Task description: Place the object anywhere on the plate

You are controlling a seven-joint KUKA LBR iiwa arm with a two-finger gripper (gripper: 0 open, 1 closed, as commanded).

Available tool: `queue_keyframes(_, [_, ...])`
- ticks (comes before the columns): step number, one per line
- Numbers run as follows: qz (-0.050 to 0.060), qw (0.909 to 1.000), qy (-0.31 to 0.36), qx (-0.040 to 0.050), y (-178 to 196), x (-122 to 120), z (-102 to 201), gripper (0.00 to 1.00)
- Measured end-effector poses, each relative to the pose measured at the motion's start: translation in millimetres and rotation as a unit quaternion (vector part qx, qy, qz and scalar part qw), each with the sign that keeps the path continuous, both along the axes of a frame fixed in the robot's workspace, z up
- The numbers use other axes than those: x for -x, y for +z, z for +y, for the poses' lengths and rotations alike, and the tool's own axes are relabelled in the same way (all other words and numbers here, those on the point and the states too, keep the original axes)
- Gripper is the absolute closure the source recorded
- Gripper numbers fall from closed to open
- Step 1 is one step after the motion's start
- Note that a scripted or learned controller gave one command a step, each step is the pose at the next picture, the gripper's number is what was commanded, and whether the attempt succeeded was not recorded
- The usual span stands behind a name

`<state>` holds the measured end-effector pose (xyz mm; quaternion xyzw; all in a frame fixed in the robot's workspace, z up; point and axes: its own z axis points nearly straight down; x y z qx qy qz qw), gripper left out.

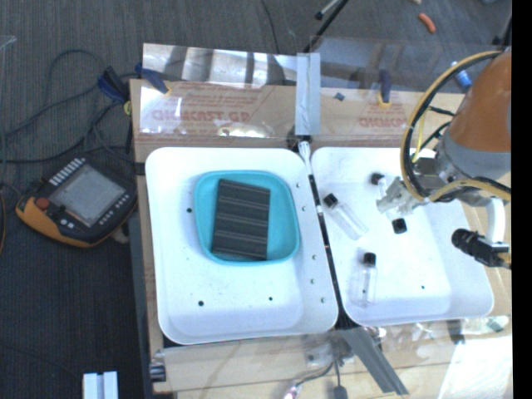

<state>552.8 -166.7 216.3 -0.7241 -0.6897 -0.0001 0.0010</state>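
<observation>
Gripper (397,209) low over the right bin (432,298), finger spread impossible to tell, small black piece at its tip, dark block (241,219) lying on blue plate (247,218)

A grey arm (478,144) with an orange band, looped in yellow and black cables.
</observation>
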Motion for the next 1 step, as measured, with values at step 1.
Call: queue_keyframes(1, [0.0, 1.0, 0.0, 0.0, 0.0, 0.0, 0.0, 0.0])
